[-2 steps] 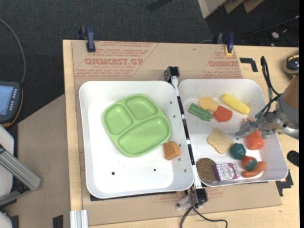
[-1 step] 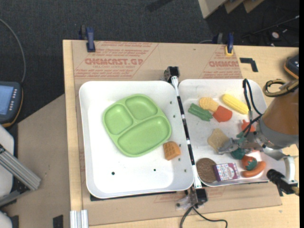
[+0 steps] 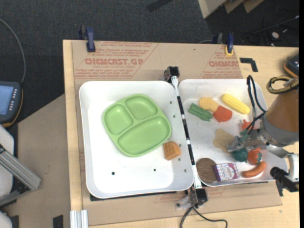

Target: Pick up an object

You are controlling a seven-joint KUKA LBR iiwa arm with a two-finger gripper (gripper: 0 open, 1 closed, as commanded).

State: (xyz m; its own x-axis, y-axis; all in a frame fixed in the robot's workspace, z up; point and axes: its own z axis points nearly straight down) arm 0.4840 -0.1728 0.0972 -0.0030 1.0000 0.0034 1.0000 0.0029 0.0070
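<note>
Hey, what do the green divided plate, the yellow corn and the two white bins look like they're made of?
Green divided plate: looks like moulded plastic, matte to slightly satin, one even colour with soft rounded compartment edges. Yellow corn: probably toy plastic, smooth and slightly glossy, uniformly bright yellow. Left white bin and right white bin: seemingly thin formed plastic, smooth with rounded corners; the exact material is open.

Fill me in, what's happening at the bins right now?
The arm has its end effector down in the right bin, among toy foods near a teal piece and a tan piece. I can't tell if anything is gripped. The left bin holds a green divided plate with an orange waffle toy beside it.
</note>
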